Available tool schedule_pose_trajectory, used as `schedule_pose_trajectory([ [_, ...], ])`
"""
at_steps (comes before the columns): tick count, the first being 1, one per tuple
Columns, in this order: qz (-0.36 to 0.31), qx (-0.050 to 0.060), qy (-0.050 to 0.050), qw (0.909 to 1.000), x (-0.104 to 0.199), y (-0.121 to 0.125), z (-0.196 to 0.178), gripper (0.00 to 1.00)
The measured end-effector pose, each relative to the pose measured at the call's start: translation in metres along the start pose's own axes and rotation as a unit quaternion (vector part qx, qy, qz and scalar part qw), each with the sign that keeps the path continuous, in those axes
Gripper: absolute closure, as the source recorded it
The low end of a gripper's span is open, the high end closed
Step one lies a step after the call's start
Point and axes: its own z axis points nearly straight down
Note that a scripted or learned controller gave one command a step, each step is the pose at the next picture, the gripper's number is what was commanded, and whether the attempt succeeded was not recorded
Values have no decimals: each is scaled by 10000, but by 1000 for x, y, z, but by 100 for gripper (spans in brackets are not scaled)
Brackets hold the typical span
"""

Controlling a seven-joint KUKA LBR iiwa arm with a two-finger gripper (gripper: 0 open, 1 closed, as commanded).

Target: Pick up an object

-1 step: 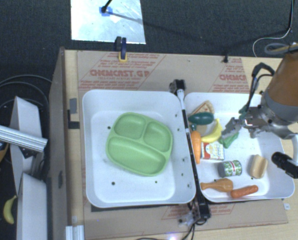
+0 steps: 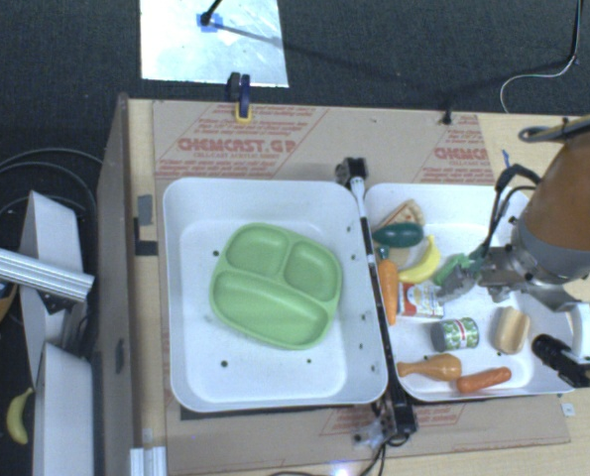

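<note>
Two shallow white plastic bins are sitting side by side on the counter [image 2: 275, 132], whose top is showing as tan board printed with red lettering. The left bin [image 2: 190, 266] is holding a smooth, pale green divided plate [image 2: 275, 284] with rounded corners and three moulded compartments, lying slightly askew near the centre of the frame. The right bin [image 2: 473, 395] is carrying a cluster of glossy toy foods: a tan wedge like a sandwich slice [image 2: 406, 213] at its upper left, a dark green oval piece [image 2: 399, 234] just below it, a curved yellow banana [image 2: 423, 263], a long orange carrot [image 2: 389, 291] lying along the divider, a white packet with red print [image 2: 420, 302], a small cylindrical can with a green label [image 2: 457, 334], a beige rounded block [image 2: 511, 329], a tan drumstick shape [image 2: 431, 368] and a second orange carrot [image 2: 485, 378] along the bottom edge. The grey arm with its orange band [image 2: 572, 191] is reaching in from the right of the frame, and its tool [image 2: 456, 274] is hanging low over the middle of the right bin, near the banana and the packet; whether it is clenched or released cannot be made out.
</note>
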Motion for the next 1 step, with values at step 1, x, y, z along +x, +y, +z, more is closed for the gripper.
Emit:
schedule_pose_trajectory([
  [1,1,-87,-43,10000,-11,-10,106,0],
])
